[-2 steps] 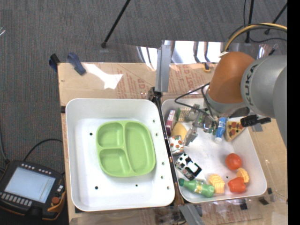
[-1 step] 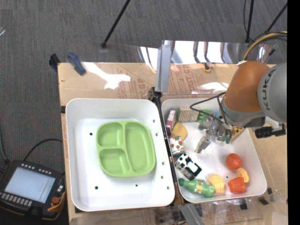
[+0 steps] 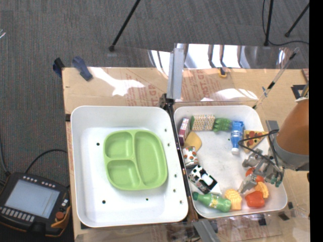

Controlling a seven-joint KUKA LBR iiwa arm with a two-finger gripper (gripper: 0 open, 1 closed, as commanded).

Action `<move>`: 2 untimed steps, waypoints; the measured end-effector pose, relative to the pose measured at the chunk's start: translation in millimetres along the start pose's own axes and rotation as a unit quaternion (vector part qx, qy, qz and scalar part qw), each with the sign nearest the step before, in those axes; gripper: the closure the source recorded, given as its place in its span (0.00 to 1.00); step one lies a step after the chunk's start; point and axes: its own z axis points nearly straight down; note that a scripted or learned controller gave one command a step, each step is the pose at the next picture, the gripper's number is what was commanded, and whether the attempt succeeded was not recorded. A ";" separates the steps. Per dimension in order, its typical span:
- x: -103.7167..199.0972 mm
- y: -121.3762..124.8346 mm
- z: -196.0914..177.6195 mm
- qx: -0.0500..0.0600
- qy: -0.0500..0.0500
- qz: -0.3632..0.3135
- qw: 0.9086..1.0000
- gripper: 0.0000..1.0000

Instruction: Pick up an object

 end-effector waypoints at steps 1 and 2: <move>-0.5 3.5 -9.9 -0.002 -0.001 -0.003 1.000 1.00; -28.5 78.8 0.6 -0.002 0.000 0.063 0.998 1.00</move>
